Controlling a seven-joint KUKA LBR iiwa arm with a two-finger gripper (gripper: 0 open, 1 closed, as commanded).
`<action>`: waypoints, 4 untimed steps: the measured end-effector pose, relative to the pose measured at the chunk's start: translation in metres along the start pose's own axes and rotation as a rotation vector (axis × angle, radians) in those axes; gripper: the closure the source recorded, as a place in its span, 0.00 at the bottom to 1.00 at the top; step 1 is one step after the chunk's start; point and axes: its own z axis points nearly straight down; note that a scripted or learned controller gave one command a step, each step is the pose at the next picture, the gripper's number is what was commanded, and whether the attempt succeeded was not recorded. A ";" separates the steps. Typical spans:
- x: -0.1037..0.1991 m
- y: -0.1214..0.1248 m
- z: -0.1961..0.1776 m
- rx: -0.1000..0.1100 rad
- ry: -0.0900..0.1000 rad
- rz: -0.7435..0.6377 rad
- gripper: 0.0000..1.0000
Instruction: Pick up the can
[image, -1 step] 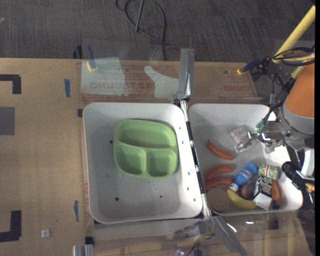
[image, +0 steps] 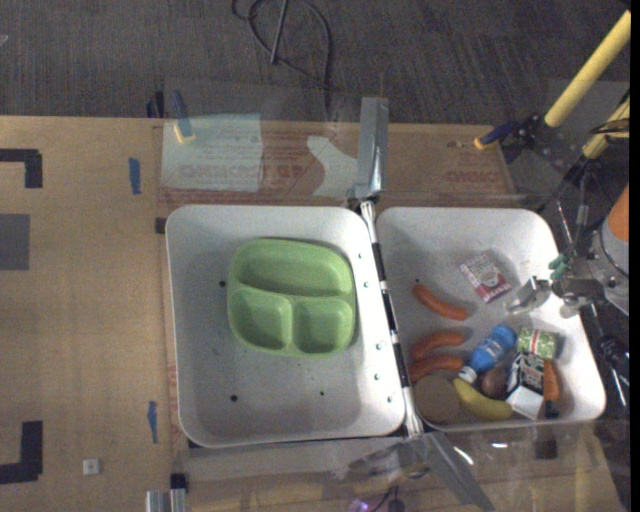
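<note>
A small can (image: 537, 343) with a green and white label lies near the right side of the right bin (image: 420, 235), beside a blue bottle (image: 488, 352) and above a carton (image: 524, 386). My gripper (image: 532, 294) hangs over the bin's right part, just above the can in the view and apart from it. Nothing shows in its grasp.
The right bin also holds a red and white packet (image: 485, 275), three sausages (image: 440, 302), a banana (image: 483, 400), a carrot (image: 551, 385) and a brown round disc (image: 437, 398). A green divided plate (image: 292, 296) sits in the left bin (image: 200, 390). A yellow pole (image: 590, 65) stands at the back right.
</note>
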 end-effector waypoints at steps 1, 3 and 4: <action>0.000 0.005 0.071 0.001 0.001 0.317 0.00; -0.012 -0.007 0.087 -0.007 0.007 0.274 1.00; -0.007 -0.006 0.087 -0.004 0.015 0.268 0.00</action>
